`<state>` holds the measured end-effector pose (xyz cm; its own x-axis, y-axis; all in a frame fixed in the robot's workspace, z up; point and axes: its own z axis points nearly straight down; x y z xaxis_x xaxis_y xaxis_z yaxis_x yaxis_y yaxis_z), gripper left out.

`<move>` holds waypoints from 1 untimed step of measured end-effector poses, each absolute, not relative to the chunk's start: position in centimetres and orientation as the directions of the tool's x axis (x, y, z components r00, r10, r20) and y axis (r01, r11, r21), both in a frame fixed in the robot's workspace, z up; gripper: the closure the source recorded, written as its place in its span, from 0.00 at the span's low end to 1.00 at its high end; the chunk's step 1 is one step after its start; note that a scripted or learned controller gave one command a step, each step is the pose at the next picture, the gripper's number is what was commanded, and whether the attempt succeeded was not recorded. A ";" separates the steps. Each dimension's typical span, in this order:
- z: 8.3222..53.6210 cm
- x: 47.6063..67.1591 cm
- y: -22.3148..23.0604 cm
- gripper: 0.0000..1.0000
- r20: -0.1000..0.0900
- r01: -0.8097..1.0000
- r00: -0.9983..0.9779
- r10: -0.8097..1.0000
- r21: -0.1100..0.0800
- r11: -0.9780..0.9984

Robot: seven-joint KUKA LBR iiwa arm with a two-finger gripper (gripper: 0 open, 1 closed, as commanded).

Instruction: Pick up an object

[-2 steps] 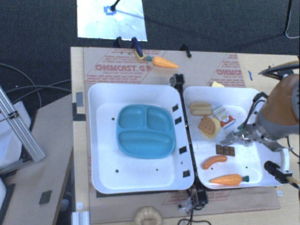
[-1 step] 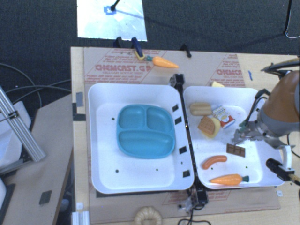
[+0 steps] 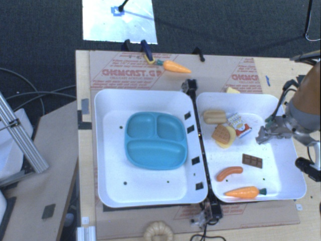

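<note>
Looking down on the bench, we see two shallow white bins side by side: the left bin point(image 3: 108, 134) carries a blue divided plate point(image 3: 155, 139) near its centre, and the right bin point(image 3: 281, 185) carries the loose toy food. Taking the right bin as a clock face, a bread roll point(image 3: 214, 116) lies at about eleven o'clock, a small red and white packet point(image 3: 237, 125) sits just beside it toward twelve, and a waffle-like piece point(image 3: 223, 135) lies at about ten, touching or nearly touching the packet's lower left. A chocolate bar point(image 3: 252, 160) sits near the middle, slightly toward four o'clock, a sausage point(image 3: 229, 173) lies at about seven, and a carrot point(image 3: 243, 192) rests at six, close to the near wall. A pale yellow piece point(image 3: 232, 90) sits just outside the bin's far rim at twelve. The gripper point(image 3: 266, 133) hangs over the bin at about three o'clock, near the right wall, with the grey arm point(image 3: 306, 109) behind it; we cannot tell from this angle whether it is released or clenched, and nothing shows in it. It is well apart from the chocolate bar and the packet. On the board beyond the bins, a second carrot point(image 3: 173, 67) lies at twelve o'clock of the left bin.
</note>
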<state>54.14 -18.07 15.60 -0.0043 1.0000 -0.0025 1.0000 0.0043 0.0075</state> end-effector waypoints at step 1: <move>21.7 53.6 -18.5 1.00 -0.003 1.000 -0.004 1.000 0.008 0.004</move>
<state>53.58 -18.50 21.66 -0.0037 1.0000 -0.0026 1.0000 0.0037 0.0075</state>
